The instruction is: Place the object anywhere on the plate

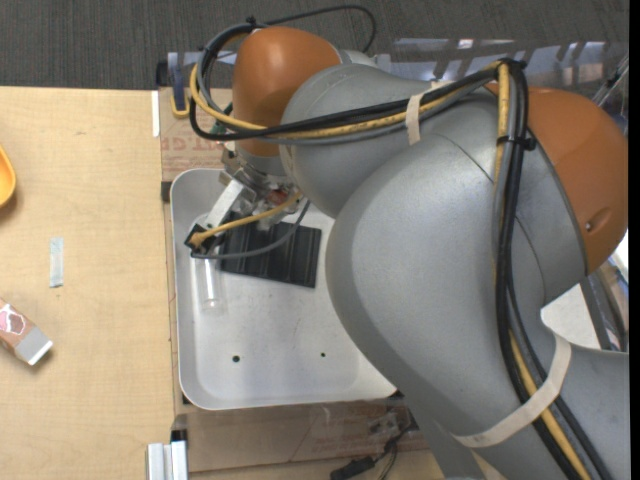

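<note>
Clear tube (pixel 209 286), seemingly the object to be moved, is seen lying flat near the left wall of the white bin (pixel 270 378), beside a black mat (pixel 285 256). The tool (pixel 262 203) is lowered just above it; its state cannot be told.

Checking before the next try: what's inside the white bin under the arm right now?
Inside the white bin lie a black ribbed piece and a clear tube on its left. The arm covers the bin's right side, so whatever lies there is hidden.
</note>
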Controlling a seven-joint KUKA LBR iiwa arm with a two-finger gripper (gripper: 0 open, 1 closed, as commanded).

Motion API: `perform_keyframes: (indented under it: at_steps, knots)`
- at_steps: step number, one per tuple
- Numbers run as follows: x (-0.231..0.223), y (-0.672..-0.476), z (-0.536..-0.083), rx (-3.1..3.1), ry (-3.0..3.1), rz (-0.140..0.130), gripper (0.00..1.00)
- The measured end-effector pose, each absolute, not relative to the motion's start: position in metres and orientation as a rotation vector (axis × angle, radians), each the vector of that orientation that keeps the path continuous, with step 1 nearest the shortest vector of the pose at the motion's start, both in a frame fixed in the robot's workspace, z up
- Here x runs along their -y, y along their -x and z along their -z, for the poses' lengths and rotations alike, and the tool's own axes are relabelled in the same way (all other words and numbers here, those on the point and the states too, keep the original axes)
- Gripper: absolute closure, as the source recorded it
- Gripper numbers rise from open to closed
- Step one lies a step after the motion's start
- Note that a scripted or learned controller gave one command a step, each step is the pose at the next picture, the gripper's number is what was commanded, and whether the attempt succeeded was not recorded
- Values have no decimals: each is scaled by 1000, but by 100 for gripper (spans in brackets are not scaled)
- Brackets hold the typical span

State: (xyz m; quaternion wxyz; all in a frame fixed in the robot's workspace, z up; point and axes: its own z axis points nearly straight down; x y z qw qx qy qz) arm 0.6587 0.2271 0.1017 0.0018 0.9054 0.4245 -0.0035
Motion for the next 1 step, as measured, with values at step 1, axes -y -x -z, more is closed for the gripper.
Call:
perform_keyframes:
  at_steps: [1]
  knots:
    - [-227,-642,-116,-2030,-2398,5,100]
